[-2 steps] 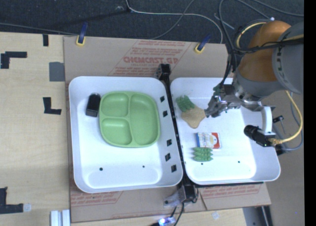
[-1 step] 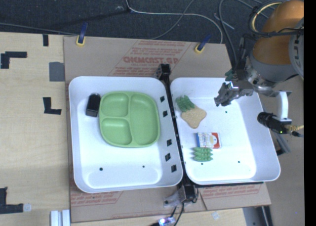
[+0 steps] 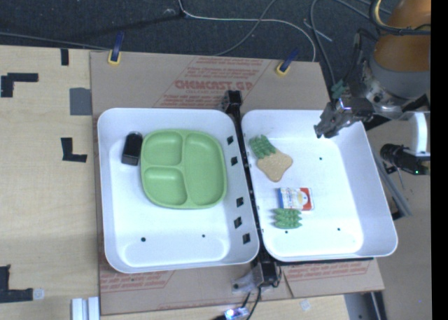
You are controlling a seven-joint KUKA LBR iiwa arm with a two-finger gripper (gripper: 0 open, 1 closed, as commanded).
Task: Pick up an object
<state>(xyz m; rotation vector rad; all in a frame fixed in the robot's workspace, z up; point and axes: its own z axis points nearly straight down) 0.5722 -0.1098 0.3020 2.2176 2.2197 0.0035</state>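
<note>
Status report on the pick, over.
Gripper over right bin's upper edge, nothing between fingers. Small items lie apart mid-bin: tan piece, packet. Path unobstructed.

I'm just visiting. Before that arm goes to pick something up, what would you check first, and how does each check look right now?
1. Things within reach: ok. A tan flat cookie-shaped piece, a small white carton and two green pod-like toys lie in the right white bin.
2. Gripper carrying nothing: ok.
3. Gripper above a target: not ok; it hangs near the bin's upper right.
4. Pieces spaced apart: not ok; they cluster.
5. Finger opening: cannot tell.
</note>
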